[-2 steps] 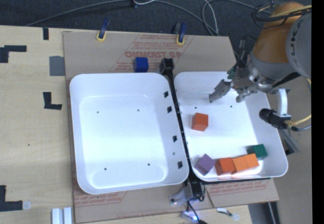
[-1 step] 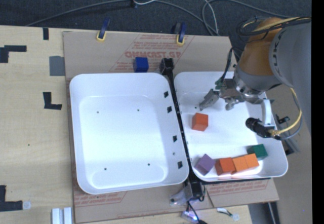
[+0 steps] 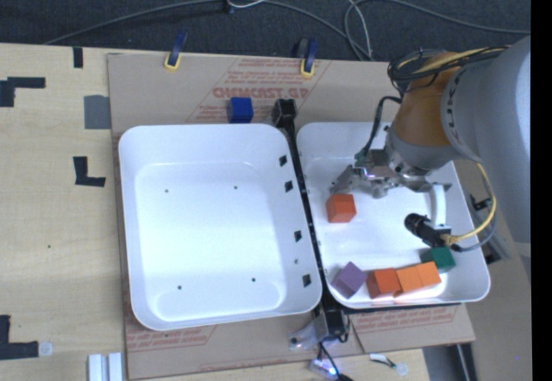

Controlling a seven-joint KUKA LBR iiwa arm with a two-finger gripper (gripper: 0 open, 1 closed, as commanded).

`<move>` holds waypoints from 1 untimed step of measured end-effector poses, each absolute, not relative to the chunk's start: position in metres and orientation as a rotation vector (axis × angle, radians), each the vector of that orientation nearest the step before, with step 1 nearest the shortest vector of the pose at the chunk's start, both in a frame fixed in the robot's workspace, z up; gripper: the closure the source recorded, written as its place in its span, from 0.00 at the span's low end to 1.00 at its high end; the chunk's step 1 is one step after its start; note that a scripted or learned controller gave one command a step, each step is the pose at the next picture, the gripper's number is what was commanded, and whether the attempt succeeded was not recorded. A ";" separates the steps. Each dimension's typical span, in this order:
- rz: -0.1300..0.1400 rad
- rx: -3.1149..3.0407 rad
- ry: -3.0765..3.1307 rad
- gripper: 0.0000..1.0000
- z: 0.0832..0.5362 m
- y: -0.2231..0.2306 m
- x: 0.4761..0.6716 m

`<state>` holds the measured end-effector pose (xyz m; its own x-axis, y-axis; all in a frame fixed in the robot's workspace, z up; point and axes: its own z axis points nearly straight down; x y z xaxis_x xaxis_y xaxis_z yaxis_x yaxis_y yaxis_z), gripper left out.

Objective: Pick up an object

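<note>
In the right bin point(image 3: 466, 289) lies an orange-red cube point(image 3: 341, 208), near its left wall. My gripper point(image 3: 369, 181) hangs just above and to the right of that cube, open, with nothing between its fingers. Along the bin's front wall sit a purple block point(image 3: 348, 278), a red-orange block point(image 3: 383, 283), an orange block point(image 3: 419, 277) and a green block point(image 3: 442, 259).
The left bin point(image 3: 138, 146) stands beside the right one, with a black clip strip point(image 3: 302, 215) between them. A blue cube point(image 3: 241, 109) rests on the cardboard behind the bins. A black plug with a yellow cable point(image 3: 423, 227) hangs by the arm.
</note>
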<state>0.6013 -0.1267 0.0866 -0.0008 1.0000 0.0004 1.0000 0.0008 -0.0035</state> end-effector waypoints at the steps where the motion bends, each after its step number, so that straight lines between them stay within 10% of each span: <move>1: 0.001 -2.220 -2.223 1.00 0.099 -0.127 0.602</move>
<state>0.6021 -0.1266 0.0988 -0.0013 1.0000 0.0000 1.0000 0.0013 -0.0005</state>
